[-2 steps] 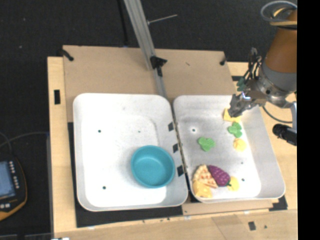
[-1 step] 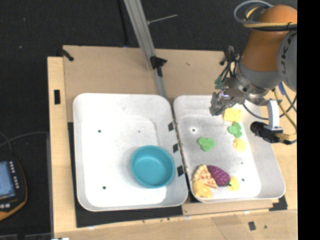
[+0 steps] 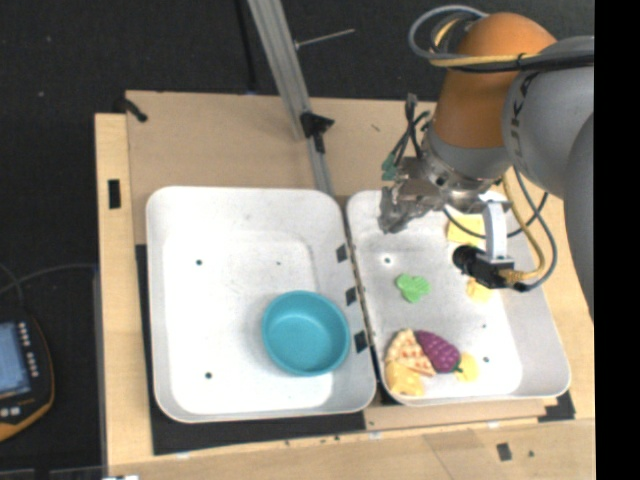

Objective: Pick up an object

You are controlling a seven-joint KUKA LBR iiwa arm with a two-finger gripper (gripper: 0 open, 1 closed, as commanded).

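Low in the frame, the left bin holds a blue bowl. In the right bin's lower corner lie a purple toy and waffle; a green piece sits mid-bin. Upper right, the gripper hovers; its opening cannot be told.

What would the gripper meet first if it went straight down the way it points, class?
Probably bare floor of the right bin near its top left corner; the gripper hangs above it, apart from the green object. Depth is unclear.

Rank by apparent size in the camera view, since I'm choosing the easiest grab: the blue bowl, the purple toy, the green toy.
1. blue bowl
2. purple toy
3. green toy, only slightly smaller than the purple one
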